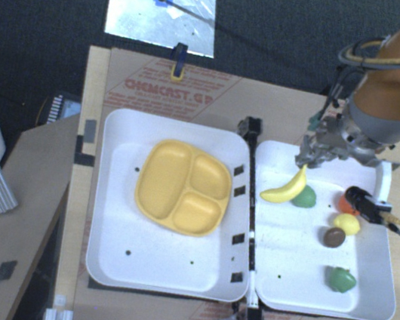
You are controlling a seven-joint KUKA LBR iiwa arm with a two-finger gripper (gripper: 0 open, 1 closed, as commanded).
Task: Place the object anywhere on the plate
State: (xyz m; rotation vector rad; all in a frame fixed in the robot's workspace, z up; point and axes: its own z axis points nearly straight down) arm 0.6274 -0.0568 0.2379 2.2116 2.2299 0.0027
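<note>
right now my claw (308, 161) sits at the upper tip of the banana (285, 190) in the right bin (367, 300); whether it grips, i cannot tell. it looks light, stiff and slick, so its thick middle seems the safer hold. a green piece (305, 198) touches it, and the yellow plate (182, 187) waits across the divider (248, 202).

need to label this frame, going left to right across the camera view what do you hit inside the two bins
yellow plate in the left bin → banana → green round piece beside it → brown ball → green object. The yellow ball and the red piece sit over the same span as those last two, so they are left out.
</note>
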